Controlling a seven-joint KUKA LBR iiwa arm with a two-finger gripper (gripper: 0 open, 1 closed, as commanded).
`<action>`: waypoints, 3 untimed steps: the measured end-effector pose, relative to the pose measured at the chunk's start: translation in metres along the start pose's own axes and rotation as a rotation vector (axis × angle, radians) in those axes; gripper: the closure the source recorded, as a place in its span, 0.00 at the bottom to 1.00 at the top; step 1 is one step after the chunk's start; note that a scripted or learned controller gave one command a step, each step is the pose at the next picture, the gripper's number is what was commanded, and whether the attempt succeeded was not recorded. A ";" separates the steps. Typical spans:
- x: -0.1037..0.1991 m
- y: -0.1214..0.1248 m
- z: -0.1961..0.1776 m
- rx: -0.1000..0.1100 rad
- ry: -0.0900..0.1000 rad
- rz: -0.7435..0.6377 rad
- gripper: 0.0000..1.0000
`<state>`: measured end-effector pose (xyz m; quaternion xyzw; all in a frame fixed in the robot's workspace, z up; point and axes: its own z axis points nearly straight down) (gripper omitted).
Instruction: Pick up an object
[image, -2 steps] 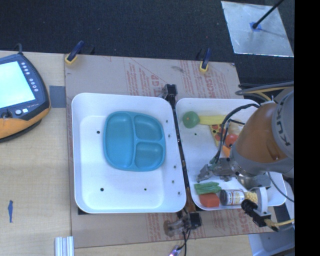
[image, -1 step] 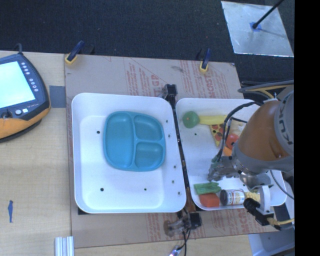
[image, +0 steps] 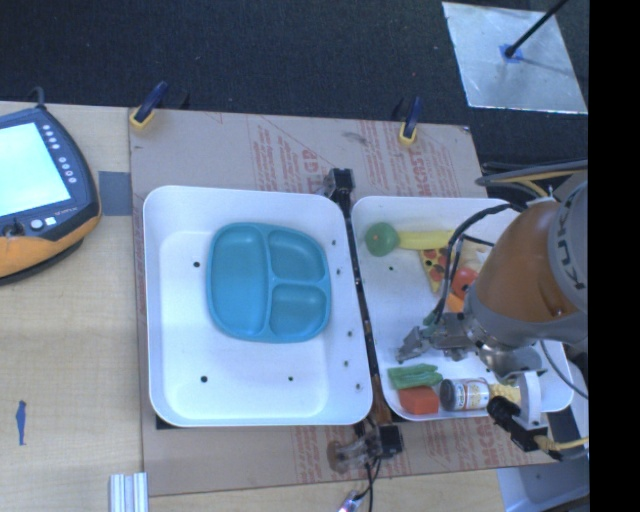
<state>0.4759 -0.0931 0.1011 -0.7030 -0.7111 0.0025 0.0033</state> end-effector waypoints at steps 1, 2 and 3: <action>-0.009 -0.001 0.010 -0.002 0.000 0.005 0.00; -0.012 0.000 0.010 -0.004 -0.001 0.005 0.00; 0.001 0.000 0.010 -0.001 0.001 0.003 0.00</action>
